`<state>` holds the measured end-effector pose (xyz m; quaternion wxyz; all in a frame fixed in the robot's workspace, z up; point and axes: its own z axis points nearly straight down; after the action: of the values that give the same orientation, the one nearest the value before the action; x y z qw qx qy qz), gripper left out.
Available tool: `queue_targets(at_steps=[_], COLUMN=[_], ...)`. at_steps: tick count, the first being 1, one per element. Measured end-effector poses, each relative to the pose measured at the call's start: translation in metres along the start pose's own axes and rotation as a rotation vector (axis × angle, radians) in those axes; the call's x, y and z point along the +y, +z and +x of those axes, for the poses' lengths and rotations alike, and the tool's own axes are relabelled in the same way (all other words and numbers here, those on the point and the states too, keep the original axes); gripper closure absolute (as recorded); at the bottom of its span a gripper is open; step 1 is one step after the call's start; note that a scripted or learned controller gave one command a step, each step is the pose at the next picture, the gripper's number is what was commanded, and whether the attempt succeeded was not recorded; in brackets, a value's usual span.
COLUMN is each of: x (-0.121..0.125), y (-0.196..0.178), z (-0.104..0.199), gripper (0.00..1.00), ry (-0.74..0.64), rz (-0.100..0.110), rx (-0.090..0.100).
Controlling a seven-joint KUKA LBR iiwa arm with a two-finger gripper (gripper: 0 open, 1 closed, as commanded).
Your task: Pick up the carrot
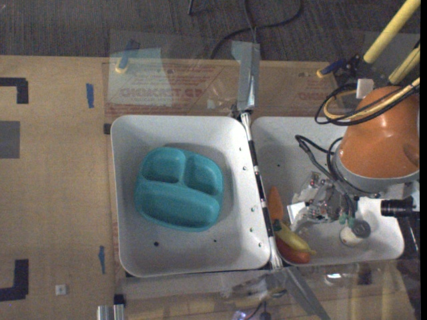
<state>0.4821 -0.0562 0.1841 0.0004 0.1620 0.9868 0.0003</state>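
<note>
The carrot is a slim orange piece lying along the left wall of the right bin. Just below it lie a yellow banana and a red piece in the bin's front left corner. My gripper hangs low in the right bin, just right of the carrot and above the banana. Its fingers are lost in wrist hardware and cables. Nothing can be seen held.
The left bin holds a teal divided tray. The arm's orange band and black cables cover the right bin's right half. Cardboard bench surface lies left of the bins, with blue and black tape marks.
</note>
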Motion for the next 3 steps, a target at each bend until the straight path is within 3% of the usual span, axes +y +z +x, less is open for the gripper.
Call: queue_targets(at_steps=[1, 2, 3], x=[0.041, 0.073, 0.059], y=[0.000, 0.000, 0.000], z=[0.014, 0.025, 0.022], gripper=[1.00, 1.00, 1.00], ry=[0.474, 0.049, 0.199], rz=[0.000, 0.000, 0.000], rx=[-0.001, 0.001, 0.001])
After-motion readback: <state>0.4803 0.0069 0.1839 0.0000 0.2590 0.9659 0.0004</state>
